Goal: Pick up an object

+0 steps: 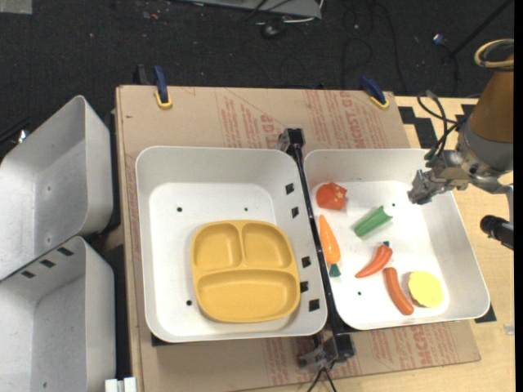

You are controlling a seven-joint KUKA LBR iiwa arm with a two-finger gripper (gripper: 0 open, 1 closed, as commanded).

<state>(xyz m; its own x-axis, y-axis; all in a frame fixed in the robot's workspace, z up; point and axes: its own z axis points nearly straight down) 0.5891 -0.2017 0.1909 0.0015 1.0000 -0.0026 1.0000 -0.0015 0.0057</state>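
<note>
The bench (221, 113), a brown board with red print, is taking up most of the view and is carrying two white bins side by side. The left bin (163, 178) is sitting toward 9 o'clock from the centre and is holding a yellow tray (243, 270) with three compartments, which is lying flat in the lower half of this bin. The right bin (458, 219) is sitting toward 3 o'clock and is holding the small toy foods.

The arm (494, 117) is reaching in at 3 o'clock, with its orange band above the grey wrist. The gripper (423, 188) is hanging over the upper right part of the right bin, near the rim. I cannot tell if the claw is apart or together, and nothing is showing between its tips.

Inside the right bin, the orange carrot (328, 239) is lying along the left wall, near the divider. The sausage (398, 290) is lying at about 5 o'clock in this bin, touching the yellow disc (426, 288) just beside it. The green piece (372, 221) is lying tilted near the middle. The red pepper (375, 261) is curving just below it. The red tomato (331, 194) is resting at 11 o'clock, above the carrot.
</note>
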